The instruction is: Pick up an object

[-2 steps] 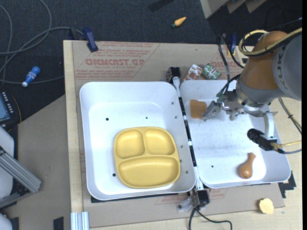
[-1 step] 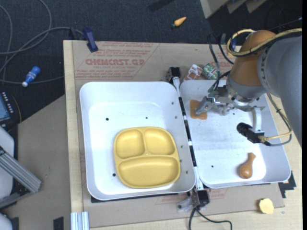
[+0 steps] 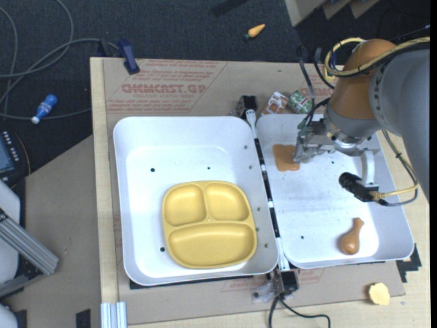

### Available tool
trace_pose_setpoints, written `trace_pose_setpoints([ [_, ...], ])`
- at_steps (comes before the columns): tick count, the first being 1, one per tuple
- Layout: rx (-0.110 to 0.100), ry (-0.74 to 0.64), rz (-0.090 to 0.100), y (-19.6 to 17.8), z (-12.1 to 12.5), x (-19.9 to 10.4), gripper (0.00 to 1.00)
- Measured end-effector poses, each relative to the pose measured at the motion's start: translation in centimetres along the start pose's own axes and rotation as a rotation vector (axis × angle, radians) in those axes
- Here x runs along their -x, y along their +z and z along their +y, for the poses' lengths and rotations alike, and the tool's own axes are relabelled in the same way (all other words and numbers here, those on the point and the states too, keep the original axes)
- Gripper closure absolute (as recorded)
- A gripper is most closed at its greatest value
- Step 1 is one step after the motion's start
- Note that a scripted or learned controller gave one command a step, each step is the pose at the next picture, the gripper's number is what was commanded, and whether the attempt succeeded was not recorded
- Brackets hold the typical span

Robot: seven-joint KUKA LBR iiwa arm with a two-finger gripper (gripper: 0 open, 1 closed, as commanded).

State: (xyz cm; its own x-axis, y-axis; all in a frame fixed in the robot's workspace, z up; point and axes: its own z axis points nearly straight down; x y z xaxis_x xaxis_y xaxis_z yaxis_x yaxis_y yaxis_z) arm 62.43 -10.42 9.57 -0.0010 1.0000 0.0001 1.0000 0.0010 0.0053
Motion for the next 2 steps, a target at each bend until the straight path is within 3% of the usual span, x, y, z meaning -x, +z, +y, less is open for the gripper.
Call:
trace_pose_setpoints([
  [1,-0.013,0.003,0.003,-2.0,-8.2,-0.9,1.00],
  [2,0.003,0.004,-0.004,-9.8,-6.4,2.9,1.00],
])
